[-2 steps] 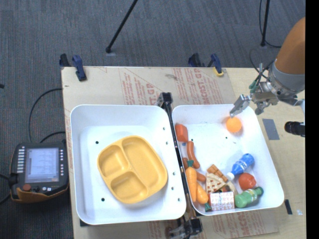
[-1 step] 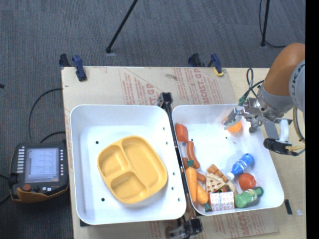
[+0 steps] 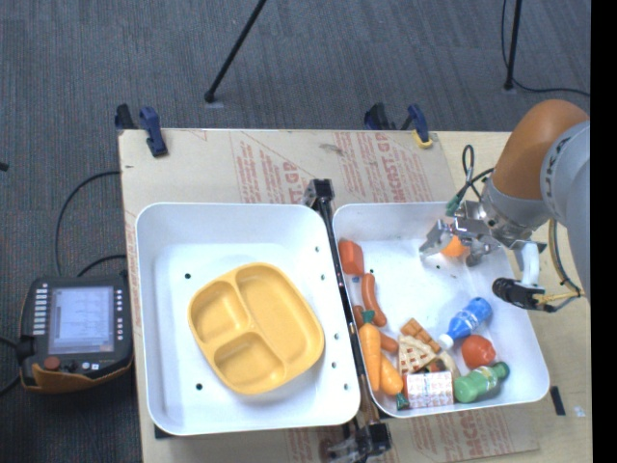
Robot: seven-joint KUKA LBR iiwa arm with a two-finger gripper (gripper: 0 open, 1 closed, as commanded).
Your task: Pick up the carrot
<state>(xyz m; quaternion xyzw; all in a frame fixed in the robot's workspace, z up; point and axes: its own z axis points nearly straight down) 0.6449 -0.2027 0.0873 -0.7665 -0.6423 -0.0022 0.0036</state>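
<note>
Only readable text is the red print on the brown cardboard sheet (image 3: 280, 167) covering the bench, in the strip along its far edge behind the two white bins. It's upside down and mirrored from this camera: large block letters repeated inside red triangle outlines, but I can't make out the word. More red print shows at the cardboard's near edge, too cropped to read. The small pink-and-white carton (image 3: 429, 389) in the right bin's near corner has printing, too small to read. The grey handheld pendant's (image 3: 75, 331) screen is lit, content illegible.
</note>
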